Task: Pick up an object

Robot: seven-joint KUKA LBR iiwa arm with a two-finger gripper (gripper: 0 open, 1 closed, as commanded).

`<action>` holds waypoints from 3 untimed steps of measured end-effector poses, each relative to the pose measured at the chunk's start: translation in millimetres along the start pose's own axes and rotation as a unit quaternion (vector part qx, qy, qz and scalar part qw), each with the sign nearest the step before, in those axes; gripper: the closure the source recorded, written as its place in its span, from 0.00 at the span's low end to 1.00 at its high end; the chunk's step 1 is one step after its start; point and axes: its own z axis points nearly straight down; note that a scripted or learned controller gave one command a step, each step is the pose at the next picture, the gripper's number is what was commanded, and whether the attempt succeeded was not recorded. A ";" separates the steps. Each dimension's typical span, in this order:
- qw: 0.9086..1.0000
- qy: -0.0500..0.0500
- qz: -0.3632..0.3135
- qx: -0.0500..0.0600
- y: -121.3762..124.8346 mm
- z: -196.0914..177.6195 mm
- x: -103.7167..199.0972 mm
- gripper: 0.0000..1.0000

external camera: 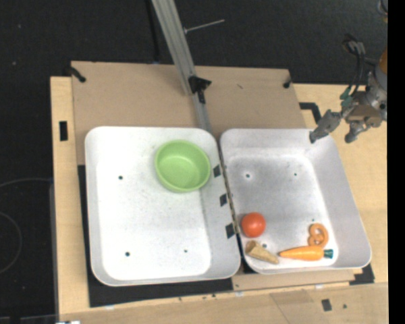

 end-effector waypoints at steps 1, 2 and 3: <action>1.000 -0.001 0.000 0.000 -0.2 0.0 -0.4 0.00; 1.000 -0.001 0.002 0.000 -8.3 43.7 -3.2 0.00; 1.000 0.000 0.002 0.002 -4.7 86.7 -1.7 0.00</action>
